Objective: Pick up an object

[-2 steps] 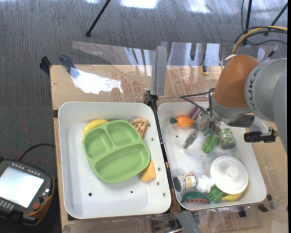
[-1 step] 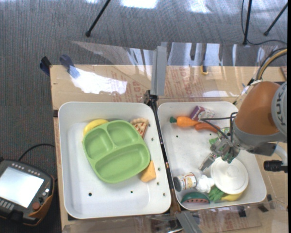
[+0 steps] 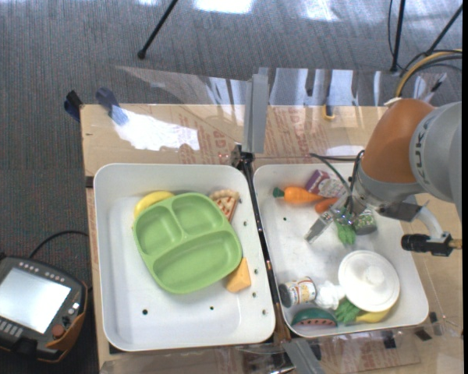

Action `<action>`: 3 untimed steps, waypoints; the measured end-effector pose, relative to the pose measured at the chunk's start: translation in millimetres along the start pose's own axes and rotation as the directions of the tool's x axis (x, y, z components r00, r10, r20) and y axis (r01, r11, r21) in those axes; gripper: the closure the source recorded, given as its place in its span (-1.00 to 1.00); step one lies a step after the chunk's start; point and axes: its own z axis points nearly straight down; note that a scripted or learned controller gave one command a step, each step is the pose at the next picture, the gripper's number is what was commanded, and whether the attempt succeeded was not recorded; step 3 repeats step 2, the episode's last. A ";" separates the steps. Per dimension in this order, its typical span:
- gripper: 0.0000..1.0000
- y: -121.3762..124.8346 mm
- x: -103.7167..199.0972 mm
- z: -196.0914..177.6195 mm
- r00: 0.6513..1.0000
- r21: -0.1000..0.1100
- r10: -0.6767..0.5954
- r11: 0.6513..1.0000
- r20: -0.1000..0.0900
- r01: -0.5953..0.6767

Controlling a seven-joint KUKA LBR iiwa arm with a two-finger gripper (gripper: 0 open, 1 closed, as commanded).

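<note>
My gripper is low in the right bin, fingers hanging over a green leafy piece; can't tell if they're spread or pinching anything, too small and dark there.

Count, right bin: 1 orange carrot w/ green tip near the back wall, 1 purple packet just behind it, 1 white lidded bowl toward the front, 1 small jar lying on its side beside it, 1 watermelon slice at the front rim, 1 yellow banana under the bowl's edge.

Left bin: 1 green divided plate, w/ 3 items poking out from under it: yellow piece, waffle-like wedge, orange wedge.
</note>
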 end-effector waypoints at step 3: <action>-1.00 64.1 29.0 0.6 0.990 0.003 0.144 0.990 -0.002 -0.144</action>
